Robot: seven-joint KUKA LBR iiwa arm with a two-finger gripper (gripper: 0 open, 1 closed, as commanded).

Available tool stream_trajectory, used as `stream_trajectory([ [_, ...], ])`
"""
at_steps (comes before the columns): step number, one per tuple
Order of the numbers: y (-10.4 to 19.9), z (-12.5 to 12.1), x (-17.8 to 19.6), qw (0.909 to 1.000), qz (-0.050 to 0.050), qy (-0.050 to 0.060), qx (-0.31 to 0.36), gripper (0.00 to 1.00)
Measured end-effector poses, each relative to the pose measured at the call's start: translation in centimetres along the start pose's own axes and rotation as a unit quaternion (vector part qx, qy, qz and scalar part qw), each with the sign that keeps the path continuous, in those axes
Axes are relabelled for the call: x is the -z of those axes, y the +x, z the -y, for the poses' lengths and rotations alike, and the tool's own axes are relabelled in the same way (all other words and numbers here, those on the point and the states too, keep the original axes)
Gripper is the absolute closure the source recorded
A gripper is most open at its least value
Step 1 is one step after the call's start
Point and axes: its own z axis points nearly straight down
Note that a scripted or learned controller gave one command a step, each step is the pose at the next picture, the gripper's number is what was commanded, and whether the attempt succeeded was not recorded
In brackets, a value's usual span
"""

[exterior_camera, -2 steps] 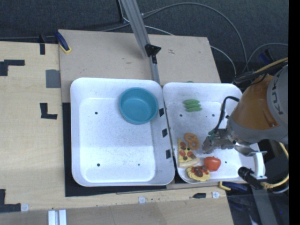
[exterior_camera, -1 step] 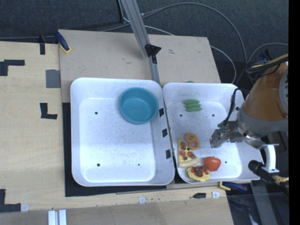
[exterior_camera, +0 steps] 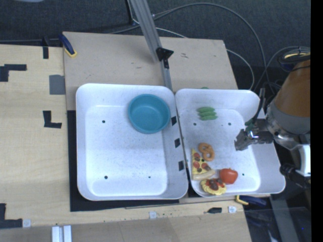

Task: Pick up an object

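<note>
My gripper [exterior_camera: 242,140] hangs over the right side of the right bin [exterior_camera: 252,99], with nothing seen between its fingers. In that bin lie a green pea pod [exterior_camera: 206,113] near the back, a brown pretzel [exterior_camera: 205,150] in the middle, a pizza slice [exterior_camera: 200,166], a red tomato [exterior_camera: 228,176] and a yellow toy food piece with red bits [exterior_camera: 213,186] at the front. The gripper sits right of the pretzel and above the tomato's spot in the view. A blue bowl [exterior_camera: 148,113] stands in the left bin [exterior_camera: 96,140] at its back right.
A grey metal pole [exterior_camera: 149,29] slants down from the top to the gap between the bins. Cables run across the dark floor at the back right. The arm's orange band [exterior_camera: 298,92] is at the right edge.
</note>
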Motion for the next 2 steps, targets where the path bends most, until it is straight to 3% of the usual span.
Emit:
stream_trajectory([
  [1, 0.0, -0.1, 3.8, 1.0000, 0.000, 0.001, 0.000, 1.00],
  [2, 4.9, -0.2, 4.0, 1.0000, -0.001, 0.002, 0.002, 1.00],
])
